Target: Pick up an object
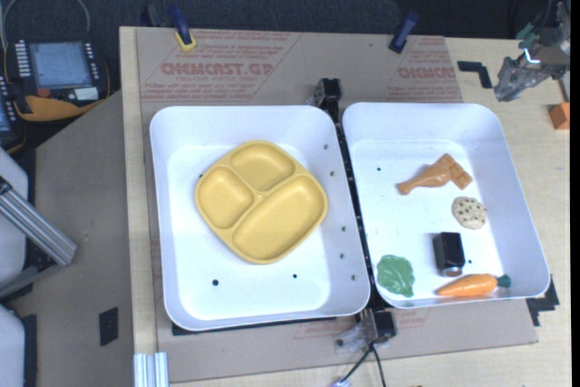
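The right bin (507, 149) holds several small items: a brown drumstick-shaped piece (435, 177), a round speckled cookie (468, 211), a black block (448, 251), a green leafy piece (395, 275) and an orange carrot (468, 285) against the front wall. My gripper (518, 75) hangs at the far right, beyond the right bin's back right corner and apart from every item. It is small and partly cut off by the view's edge.
A yellow divided plate (261, 199) lies in the middle of the left bin (172, 195). Both bins rest on a cardboard sheet (272, 59) held by clamps at the back. A teach pendant (59, 68) sits off the bench at the left.
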Tool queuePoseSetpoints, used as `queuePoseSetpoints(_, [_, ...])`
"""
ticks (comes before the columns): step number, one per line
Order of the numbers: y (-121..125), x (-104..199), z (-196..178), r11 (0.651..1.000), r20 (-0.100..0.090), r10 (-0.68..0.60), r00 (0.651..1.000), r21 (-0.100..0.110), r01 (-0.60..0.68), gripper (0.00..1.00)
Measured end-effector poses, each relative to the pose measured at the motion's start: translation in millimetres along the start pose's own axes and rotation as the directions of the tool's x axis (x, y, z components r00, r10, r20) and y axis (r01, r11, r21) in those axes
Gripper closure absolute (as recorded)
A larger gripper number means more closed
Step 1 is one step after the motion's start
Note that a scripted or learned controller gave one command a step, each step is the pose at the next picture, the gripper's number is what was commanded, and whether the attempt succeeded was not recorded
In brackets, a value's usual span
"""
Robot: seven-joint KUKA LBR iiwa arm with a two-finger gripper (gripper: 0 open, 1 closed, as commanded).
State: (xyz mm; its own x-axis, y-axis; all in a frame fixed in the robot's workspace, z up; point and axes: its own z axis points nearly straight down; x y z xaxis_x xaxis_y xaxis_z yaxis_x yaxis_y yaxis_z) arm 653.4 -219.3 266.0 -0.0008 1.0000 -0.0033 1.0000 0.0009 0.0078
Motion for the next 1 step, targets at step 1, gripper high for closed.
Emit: queuePoseSetpoints(1, [0.9, -0.2, -28.0, 1.0, -0.001, 0.0, 1.0, 0.003, 0.0, 1.0])
